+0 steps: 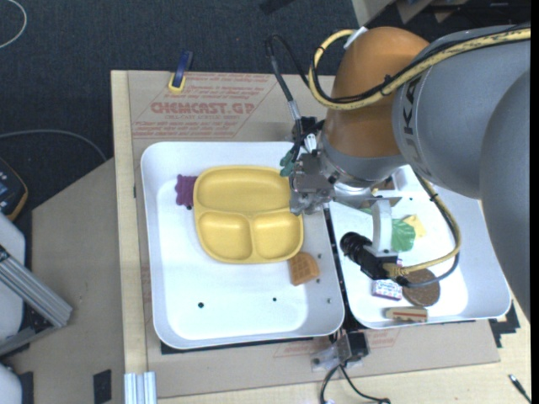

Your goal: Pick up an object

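Left bin [168, 310]: yellow tray [244, 213], purple piece [184, 189], brown block [304, 268].

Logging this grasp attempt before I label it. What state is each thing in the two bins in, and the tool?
yellow divided tray: upright, flat in the left bin.
purple piece: at the tray's left edge, partly hidden.
tan block: loose by the tray's lower right corner.
brown disc: flat in the right bin.
tool: at the tray's right rim; grip unclear.
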`<action>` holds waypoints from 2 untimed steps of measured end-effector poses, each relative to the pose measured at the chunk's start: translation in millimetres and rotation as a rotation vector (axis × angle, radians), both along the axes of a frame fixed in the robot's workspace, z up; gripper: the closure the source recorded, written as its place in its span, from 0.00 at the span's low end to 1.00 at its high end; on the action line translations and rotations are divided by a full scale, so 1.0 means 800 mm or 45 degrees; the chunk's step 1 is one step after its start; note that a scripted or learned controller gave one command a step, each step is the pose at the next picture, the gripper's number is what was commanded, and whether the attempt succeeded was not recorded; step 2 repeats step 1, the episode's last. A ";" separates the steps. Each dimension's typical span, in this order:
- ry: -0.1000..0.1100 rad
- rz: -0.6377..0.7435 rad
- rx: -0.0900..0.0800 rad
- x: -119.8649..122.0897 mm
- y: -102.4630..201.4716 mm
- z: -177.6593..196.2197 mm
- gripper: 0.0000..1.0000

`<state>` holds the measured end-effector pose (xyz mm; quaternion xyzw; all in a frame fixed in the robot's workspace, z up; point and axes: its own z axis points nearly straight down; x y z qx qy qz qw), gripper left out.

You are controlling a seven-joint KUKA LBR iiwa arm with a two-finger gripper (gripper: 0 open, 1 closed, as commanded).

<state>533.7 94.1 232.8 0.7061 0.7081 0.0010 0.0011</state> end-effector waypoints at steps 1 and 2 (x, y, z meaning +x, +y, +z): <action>0.009 -0.002 0.000 -0.012 0.010 -0.009 1.00; 0.009 -0.002 0.000 -0.012 0.010 -0.009 1.00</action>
